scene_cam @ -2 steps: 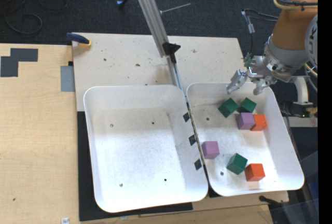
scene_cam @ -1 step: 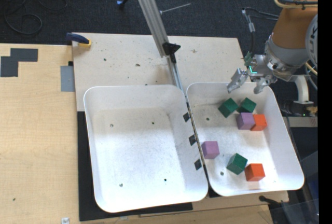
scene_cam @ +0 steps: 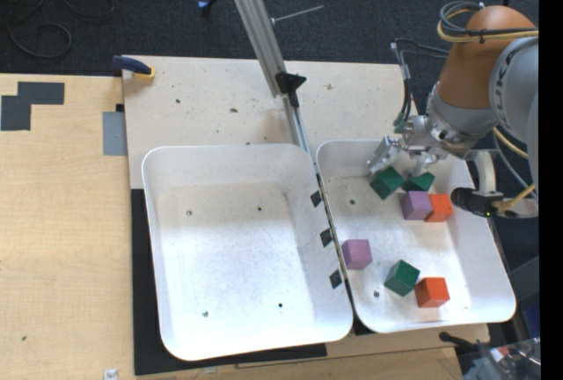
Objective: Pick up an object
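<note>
Six blocks sit loose in the right bin (scene_cam: pixel 493 303), right of frame centre, presumably scattered as pick targets. Nearest the end effector (scene_cam: pixel 398 160) is a green block (scene_cam: pixel 385 184) at the bin's upper part, just beside a second green one (scene_cam: pixel 421 182), a purple block (scene_cam: pixel 415 205) and an orange block (scene_cam: pixel 439 208). The arm reaches in from the upper right, wrist angled down-left, end effector low over the green block; whether it is spread or pinching, I cannot tell.

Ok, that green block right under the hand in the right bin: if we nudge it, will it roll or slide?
The green block looks like a flat-faced cube, so it should slide or pivot, not roll. It appears rigid and probably light. The hand sits just above it, and a second green block and a purple block lie close by, so a push toward them would likely shove them too.
</note>
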You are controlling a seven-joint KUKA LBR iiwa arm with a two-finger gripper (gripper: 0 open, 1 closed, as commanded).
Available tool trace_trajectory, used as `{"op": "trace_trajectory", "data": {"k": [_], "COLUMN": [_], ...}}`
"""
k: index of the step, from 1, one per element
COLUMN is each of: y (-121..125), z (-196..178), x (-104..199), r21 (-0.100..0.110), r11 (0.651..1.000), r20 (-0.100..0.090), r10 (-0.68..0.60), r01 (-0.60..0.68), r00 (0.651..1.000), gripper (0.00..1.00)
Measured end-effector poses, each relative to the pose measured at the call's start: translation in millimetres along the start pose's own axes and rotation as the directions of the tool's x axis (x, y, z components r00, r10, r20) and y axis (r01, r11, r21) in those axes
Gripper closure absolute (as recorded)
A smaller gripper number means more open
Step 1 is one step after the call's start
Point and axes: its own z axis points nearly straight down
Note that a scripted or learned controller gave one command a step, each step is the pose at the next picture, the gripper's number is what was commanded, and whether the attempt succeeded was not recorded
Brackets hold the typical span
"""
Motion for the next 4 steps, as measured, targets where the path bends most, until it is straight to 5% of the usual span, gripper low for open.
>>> {"op": "trace_trajectory", "data": {"k": [1,2,3,4], "y": [6.6,8.6,4.3,8.7], "z": [55.7,55.2,53.7,6.3], "x": [-2.9,-3.7,-3.4,-10.7], "r21": [-0.013,-0.021,-0.006,-0.01], "r11": [1.0,1.0,1.0,1.0], "r20": [0.009,0.006,0.002,0.002], "r10": [0.0,0.003,0.005,0.004], "r01": [0.0,-0.003,-0.005,-0.004], "r00": [1.0,1.0,1.0,1.0], "gripper": [0.0,0.0,1.0,1.0]}}
